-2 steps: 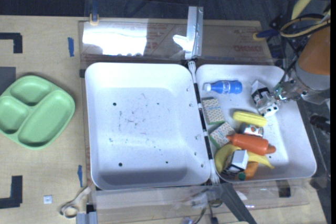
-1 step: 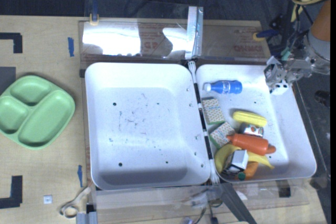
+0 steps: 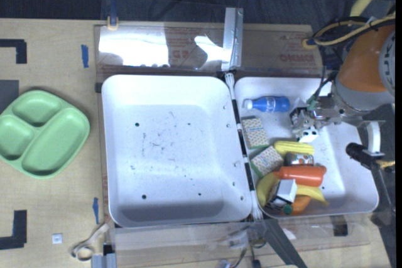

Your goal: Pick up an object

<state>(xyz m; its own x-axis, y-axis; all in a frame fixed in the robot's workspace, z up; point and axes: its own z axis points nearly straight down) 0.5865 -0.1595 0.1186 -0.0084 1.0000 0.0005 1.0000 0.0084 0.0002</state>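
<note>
**Gripper low over the right bin, above the clutter**

Nearest me, at the bench's front edge, I note a loop of tan cord (image 3: 86, 246) lying on the pale wood, just off the left bin's corner.

Left bin (image 3: 166, 147): shallow white plastic with rounded corners, its floor scuffed with faint grey scratches and a few dark dots.

Right bin (image 3: 355, 188): same white plastic, holding all the loose items, heaped toward its front-left part. At the front of the heap, a curved yellow banana (image 3: 267, 186) wraps around a small white-and-black boxy item (image 3: 286, 190). Across these lies an orange-red cylinder (image 3: 303, 174), smooth and glossy. Just behind it sits a yellow corn-shaped piece (image 3: 294, 147). Beside that, against the dividing wall, two flat printed packets (image 3: 260, 144), speckled in pattern. Further back lies a blue bottle (image 3: 269, 104) on its side with a white cap.

The gripper (image 3: 308, 128) is just behind the corn piece and right of the bottle; metal and cable clutter it, and I cannot tell how its fingers stand or whether anything is between them. The grey arm with its orange band (image 3: 364, 66) comes in from the right.

Far left, on the wood, a green three-compartment tray (image 3: 43, 133), matte, soft-edged. Behind the bins, a clear sheet (image 3: 163, 47) catches glare.
</note>
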